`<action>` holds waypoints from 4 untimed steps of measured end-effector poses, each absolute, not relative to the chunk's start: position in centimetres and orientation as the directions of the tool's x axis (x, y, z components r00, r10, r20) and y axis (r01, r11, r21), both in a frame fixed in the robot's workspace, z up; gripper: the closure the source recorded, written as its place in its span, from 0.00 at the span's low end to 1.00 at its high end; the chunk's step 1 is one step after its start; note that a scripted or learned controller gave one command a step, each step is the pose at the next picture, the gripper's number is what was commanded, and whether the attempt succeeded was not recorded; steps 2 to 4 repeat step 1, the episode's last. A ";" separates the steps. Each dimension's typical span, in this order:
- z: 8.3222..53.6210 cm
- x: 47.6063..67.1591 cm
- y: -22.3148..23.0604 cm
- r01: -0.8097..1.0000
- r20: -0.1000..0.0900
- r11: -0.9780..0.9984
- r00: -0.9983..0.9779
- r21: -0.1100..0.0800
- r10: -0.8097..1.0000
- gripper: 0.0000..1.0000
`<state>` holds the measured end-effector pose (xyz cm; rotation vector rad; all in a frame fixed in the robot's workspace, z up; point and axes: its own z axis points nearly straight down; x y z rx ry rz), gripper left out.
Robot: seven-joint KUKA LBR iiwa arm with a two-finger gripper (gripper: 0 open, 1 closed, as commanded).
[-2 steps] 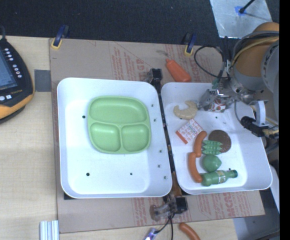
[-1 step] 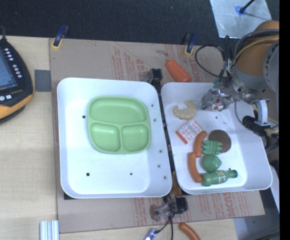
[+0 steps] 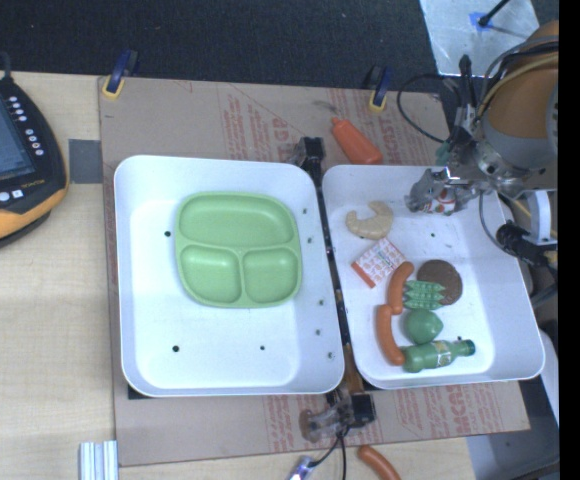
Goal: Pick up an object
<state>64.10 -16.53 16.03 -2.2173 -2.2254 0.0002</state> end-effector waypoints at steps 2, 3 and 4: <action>19.1 63.9 -9.1 1.000 0.000 0.006 -0.006 -0.002 1.000 1.00; 19.1 63.9 -9.1 1.000 0.000 0.006 -0.006 -0.002 1.000 1.00; 19.1 63.9 -9.1 1.000 0.000 0.006 -0.006 -0.002 1.000 1.00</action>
